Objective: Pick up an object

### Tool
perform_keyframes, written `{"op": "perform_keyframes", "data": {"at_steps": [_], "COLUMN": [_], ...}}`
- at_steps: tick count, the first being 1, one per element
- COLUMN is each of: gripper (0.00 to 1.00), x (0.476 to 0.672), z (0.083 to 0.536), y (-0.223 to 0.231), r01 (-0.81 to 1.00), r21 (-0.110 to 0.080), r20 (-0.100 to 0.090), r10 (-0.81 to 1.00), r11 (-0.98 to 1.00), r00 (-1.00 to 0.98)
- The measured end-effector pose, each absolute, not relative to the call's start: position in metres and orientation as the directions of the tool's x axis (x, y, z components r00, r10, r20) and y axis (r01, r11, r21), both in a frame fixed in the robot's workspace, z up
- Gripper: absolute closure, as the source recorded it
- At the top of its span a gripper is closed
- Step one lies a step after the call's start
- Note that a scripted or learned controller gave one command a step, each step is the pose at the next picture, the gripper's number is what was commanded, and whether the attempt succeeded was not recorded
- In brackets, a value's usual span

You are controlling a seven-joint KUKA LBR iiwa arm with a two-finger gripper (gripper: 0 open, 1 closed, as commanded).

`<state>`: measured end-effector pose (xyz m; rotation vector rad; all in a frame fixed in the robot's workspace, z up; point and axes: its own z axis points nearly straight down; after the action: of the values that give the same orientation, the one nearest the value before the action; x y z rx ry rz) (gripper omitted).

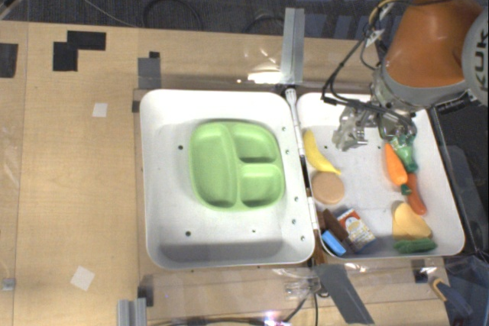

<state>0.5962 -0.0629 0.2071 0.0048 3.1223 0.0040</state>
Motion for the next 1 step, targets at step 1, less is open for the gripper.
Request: {"op": "perform_keyframes", "data": {"at_steps": [1], "gripper": [1.0], "x": [0.6487], "z": [0.2313], "y": [-0.1179], "r01": [0.106], "r21": [0.0], "r20": [-0.014], "r10": [0.106], "r11": [0.994], "r00": [-0.994]}}
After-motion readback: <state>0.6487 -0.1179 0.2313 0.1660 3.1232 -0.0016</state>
